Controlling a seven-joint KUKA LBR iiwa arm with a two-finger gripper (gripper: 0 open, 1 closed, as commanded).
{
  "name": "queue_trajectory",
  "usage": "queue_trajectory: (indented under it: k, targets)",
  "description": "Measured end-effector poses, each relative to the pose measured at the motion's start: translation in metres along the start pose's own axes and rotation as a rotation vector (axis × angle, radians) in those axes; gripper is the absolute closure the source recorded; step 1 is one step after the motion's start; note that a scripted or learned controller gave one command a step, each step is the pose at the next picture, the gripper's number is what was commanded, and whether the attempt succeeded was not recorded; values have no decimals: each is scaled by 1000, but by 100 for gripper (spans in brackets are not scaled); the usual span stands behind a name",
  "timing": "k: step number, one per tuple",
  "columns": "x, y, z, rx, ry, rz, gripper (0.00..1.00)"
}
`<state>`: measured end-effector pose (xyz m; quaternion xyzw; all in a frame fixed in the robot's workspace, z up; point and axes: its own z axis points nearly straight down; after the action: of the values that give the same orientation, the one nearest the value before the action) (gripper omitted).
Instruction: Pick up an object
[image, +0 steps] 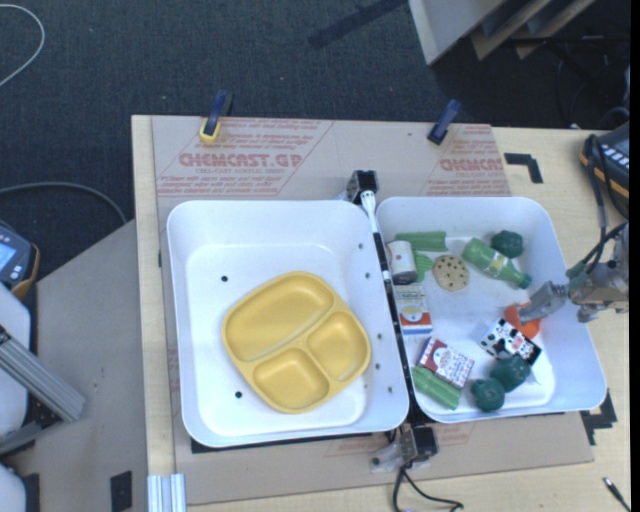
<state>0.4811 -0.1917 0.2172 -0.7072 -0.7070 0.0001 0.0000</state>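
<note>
You look down on a table (300, 150) sheeted in brown cardboard printed with red lettering, where two shallow white bins sit side by side. The left bin (200, 240) holds a yellow divided plate (296, 341) with three compartments, lying near the bin's middle.

The right bin (555, 240) carries the clutter. Along its left wall, from far to near, lie a green cylinder (421, 241), a small can with a red-and-white label (402, 262) and a little white carton with blue and red print (412, 309). Just right of the can sits a round tan cookie with dark chips (451, 272). Further right, a green bottle (493, 260) lies on its side, and a dark green lump (507, 241) rests beside its far end. At the near edge you see a red-and-white box (445, 363) tilted against a flat green piece (436, 388), and two dark green rounded toys (500, 383) just to their right. A black-and-white spotted toy (510, 342) lies between those and an orange object (520, 315).

Your hand (541, 299) reaches in from the right over the bin's right side, its grey tip directly above or touching the orange object. Whether it is released or clenched cannot be told from this angle, and nothing is seen between its fingers.

Blue and yellow clamps (213, 117) pin the cardboard at the far edge.
</note>
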Motion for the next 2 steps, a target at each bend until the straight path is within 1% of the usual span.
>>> queue_trajectory:
  k: [1, 2]
  targets:
    - [5, 9, 53, 7, 4, -1, 0]
    - [7, 10, 116, 7, 4, 0, 0]
